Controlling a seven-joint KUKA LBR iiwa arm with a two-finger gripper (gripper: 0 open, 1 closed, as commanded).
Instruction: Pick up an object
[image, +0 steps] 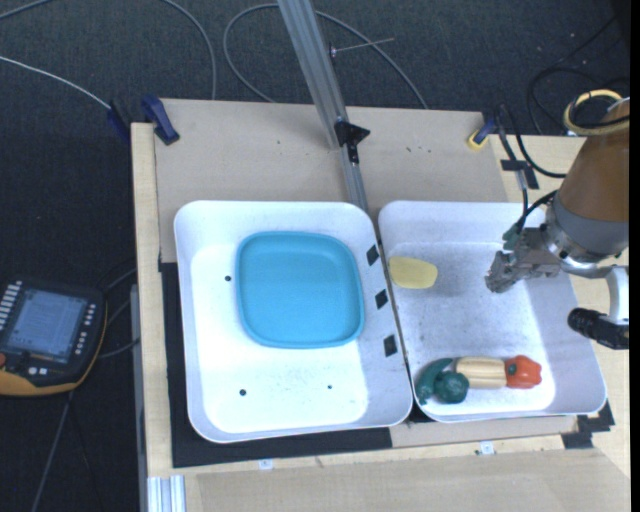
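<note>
My gripper (499, 279) hangs over the right bin (470, 225), near its upper right part, with the grey arm and its orange band behind it at the right edge. A pale yellow object (413, 272) lies at the bin's left side, well left of the gripper. Along the bin's near wall lie a dark green object (442, 384), a tan cylinder (481, 372) and a red-orange piece (523, 372) in a row. No object shows between the gripper's tips.
The left bin (210, 400) holds a light blue square plate (299, 288). A metal pole (320, 70) slants down to the bins' shared edge. A teach pendant (45, 335) lies on the floor at far left. Blue clamps sit at the bench's back corners.
</note>
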